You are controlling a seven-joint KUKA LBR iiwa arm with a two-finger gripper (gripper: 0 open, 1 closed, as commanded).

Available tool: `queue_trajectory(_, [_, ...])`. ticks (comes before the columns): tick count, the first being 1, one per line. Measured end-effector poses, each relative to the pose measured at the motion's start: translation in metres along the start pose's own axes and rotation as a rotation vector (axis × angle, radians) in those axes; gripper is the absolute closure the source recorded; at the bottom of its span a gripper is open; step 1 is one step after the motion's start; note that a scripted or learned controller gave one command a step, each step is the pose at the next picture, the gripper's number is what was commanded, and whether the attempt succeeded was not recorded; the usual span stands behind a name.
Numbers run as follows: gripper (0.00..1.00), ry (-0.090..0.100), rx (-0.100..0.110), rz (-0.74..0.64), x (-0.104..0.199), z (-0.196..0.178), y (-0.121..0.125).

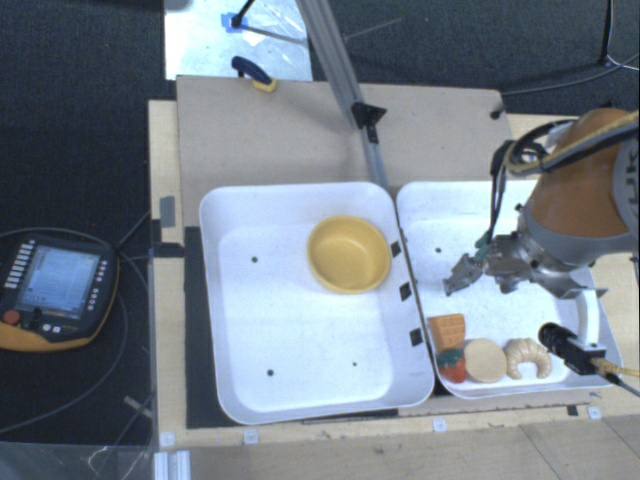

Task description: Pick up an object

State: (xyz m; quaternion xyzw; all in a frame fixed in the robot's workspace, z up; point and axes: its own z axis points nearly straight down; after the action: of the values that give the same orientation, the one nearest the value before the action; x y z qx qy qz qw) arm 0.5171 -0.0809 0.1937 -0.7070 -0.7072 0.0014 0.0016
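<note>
The right bin (pixel 420 218) has bare floor at its far end; an orange block (pixel 447 329), round biscuit (pixel 486 360) and croissant (pixel 528 357) crowd its near rim. The claw (pixel 462 273) hangs over mid-bin, touching nothing; its opening cannot be told.

One fixed camera looks down slantwise on both bins (pixel 300 298), seemingly from moderate height.

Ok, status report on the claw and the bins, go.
Claw above right bin, nothing seen between fingers. Toy food in that bin's near corner: orange block, round biscuit, croissant. Yellow bowl in left bin. Nothing blocking.
</note>
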Motion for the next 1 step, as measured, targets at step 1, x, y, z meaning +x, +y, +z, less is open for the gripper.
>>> queue_trajectory(1, [0.00, 0.000, -0.002, 0.000, -0.0030, 0.0418, 0.0002])
